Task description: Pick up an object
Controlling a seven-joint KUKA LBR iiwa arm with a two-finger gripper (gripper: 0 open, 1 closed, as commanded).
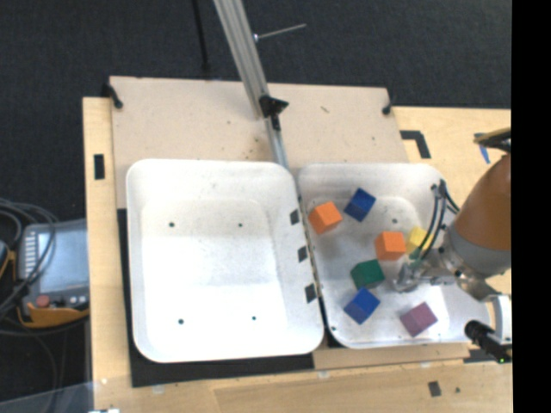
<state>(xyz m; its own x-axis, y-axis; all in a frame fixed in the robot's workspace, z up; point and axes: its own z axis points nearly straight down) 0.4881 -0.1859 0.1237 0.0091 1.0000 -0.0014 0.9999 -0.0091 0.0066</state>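
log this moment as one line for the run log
arm: over right bin | gripper: low between green block and purple block | grasp: none seen

Open floor across the left bin (215, 256); blocks (368, 274) crowding the right bin (344, 183).

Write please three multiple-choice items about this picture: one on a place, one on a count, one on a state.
1. Which bin holds the blocks?
A. the bin on the view's left
B. the bin on the view's right
C. both bins

2. How many blue blocks are there?
A. one
B. two
C. three

3. How does the purple block lie?
A. alone on the bin floor
B. stacked on a blue block
C. outside the bins

Answers:
1 B: every block lies in the right bin, where the gripper is.
2 B: one blue block lies near the far wall and another blue block lies nearer the camera.
3 A: the purple block touches no other block.
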